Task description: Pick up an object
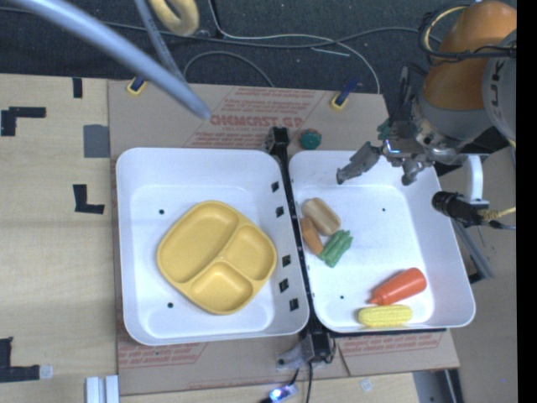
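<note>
Orange toy carrot [399,285] lying tilted in right bin [436,225], yellow corn cob [385,315] just beside, hand [379,164] above bin's far edge, fingers spread wide, holding nothing.

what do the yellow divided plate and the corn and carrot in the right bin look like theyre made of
Yellow divided plate: likely molded plastic, matte to satiny, uniform colour with soft rounded compartment ridges. Corn: probably plastic or rubber toy food, evenly bright yellow with faint sheen. Carrot: looks like smooth plastic, saturated orange-red with a slight highlight along its top. The exact material cannot be confirmed by look alone.
</note>
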Motion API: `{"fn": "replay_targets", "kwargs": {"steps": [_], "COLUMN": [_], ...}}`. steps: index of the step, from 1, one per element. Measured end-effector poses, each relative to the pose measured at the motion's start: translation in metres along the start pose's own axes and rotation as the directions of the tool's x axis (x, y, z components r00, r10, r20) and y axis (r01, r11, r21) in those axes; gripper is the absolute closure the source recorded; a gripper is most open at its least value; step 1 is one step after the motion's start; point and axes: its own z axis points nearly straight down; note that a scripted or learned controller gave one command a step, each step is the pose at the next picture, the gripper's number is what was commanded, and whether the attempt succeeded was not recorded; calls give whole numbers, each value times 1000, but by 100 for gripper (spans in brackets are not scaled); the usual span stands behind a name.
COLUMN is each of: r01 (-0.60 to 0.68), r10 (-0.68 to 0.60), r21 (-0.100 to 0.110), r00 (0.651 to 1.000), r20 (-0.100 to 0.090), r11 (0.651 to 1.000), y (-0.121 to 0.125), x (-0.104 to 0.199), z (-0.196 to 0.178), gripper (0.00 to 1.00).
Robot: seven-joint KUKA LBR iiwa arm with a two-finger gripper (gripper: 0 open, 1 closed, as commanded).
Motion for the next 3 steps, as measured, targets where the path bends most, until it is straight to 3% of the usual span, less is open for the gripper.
{"fn": "replay_targets", "kwargs": {"steps": [1,3], "r01": [3,3], "r10": [-3,-3], "r21": [-13,-7], "r00": [1000,1000], "r20": [1,1], "r11": [1000,1000], "y": [2,-3], "x": [0,2], "z": [-8,100], "gripper": [0,0]}}
